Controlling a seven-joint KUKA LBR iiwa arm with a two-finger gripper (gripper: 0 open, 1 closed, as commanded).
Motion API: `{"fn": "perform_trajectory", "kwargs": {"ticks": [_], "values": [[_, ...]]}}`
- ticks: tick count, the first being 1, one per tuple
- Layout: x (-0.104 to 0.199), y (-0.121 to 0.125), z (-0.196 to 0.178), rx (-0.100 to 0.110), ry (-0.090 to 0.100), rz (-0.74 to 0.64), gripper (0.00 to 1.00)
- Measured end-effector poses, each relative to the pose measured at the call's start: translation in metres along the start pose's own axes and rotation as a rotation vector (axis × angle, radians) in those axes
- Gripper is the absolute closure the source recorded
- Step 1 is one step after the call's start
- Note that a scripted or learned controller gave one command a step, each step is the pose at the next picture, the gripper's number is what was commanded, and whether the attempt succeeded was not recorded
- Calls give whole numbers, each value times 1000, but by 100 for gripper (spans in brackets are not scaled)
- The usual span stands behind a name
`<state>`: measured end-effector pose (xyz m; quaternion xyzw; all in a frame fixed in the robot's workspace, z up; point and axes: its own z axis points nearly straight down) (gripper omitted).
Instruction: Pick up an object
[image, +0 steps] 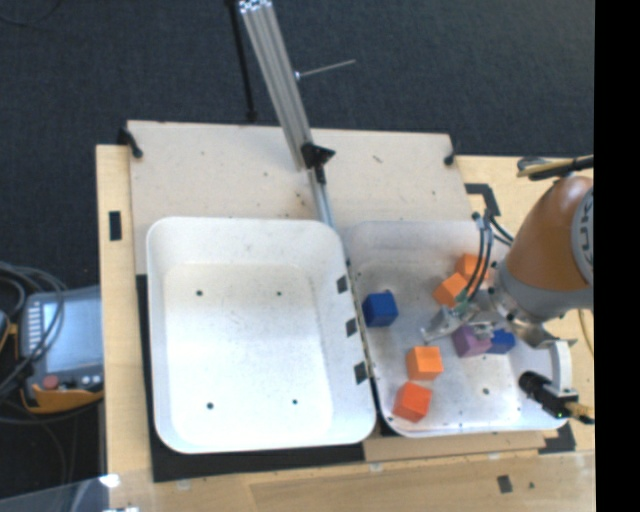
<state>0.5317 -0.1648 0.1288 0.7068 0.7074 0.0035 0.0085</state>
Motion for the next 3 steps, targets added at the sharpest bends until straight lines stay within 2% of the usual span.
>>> {"fn": "perform_trajectory", "kwargs": {"ticks": [1, 2, 3], "values": [[-2, 1, -9, -5, -3, 10, 100], [-8, 7, -54, 11, 5, -1, 100], [-10, 9, -98, 10, 4, -2, 100]]}}
